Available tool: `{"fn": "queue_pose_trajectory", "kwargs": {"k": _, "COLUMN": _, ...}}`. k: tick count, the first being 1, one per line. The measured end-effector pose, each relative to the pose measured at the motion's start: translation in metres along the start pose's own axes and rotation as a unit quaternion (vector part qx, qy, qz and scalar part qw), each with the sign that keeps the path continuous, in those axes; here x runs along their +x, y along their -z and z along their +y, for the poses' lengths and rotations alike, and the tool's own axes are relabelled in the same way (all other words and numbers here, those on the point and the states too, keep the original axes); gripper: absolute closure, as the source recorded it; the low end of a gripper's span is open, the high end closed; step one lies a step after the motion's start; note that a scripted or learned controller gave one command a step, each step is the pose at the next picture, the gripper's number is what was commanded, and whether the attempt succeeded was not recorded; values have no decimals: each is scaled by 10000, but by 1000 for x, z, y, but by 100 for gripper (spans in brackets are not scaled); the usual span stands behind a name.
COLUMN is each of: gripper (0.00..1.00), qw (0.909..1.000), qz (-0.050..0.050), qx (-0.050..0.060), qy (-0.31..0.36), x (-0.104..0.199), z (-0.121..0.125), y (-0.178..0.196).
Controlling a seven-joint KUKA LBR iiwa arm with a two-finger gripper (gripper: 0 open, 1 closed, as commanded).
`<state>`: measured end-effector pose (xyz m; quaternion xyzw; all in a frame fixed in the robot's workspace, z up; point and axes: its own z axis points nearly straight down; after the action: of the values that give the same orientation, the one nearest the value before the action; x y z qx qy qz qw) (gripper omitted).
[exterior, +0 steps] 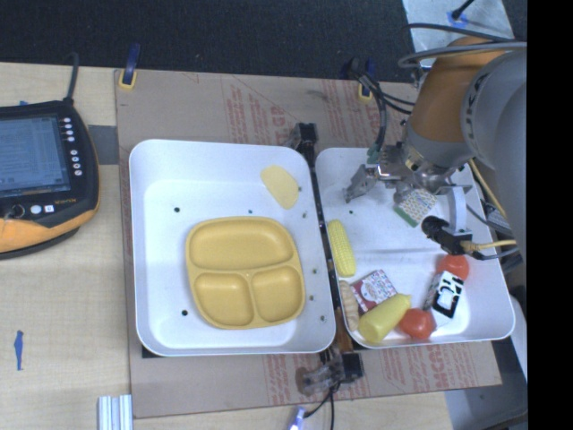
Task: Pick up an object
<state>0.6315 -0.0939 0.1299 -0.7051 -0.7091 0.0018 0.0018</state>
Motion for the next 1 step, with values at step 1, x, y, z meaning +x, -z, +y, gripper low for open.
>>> {"fn": "queue_pose_trajectory", "kwargs": {"k": 1, "gripper": 0, "qw": 10000, "qz": -3, "qx": -4, "qy": 6, "x": 55, "z": -60, "y": 62}}
